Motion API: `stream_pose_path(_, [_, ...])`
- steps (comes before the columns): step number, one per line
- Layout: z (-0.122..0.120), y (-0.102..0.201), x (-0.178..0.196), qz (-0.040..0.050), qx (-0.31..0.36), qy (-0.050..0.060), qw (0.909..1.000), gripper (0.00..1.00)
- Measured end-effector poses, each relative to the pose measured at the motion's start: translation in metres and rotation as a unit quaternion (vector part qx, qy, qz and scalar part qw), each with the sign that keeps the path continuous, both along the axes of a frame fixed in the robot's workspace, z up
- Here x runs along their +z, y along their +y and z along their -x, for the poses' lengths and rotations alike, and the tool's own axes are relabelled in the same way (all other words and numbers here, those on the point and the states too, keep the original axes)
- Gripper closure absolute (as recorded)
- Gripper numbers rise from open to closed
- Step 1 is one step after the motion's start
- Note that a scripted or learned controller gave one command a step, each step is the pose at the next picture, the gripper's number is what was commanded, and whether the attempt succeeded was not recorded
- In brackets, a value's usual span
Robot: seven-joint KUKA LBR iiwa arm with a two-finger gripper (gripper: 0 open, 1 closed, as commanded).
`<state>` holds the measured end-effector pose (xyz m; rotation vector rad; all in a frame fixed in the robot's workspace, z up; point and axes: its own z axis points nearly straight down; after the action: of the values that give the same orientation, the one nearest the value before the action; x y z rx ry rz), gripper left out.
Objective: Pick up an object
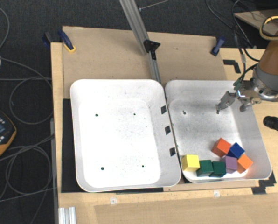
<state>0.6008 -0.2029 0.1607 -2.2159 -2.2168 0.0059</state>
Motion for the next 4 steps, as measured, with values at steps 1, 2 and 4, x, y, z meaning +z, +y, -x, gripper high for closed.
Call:
stream_pose_path(1, [-0.006, 0.003, -0.061, 0.0, 0.001, 0.0, 1.0, 0.0])
stream_pose_path(2, [-0.009, 0.003, -0.045, 0.0007, 0.001, -0.005, 1.0, 1.0])
stream_pose_path(4, [-0.016, -0.007, 0.048, 0.0021, 0.001, -0.007, 1.0, 1.0])
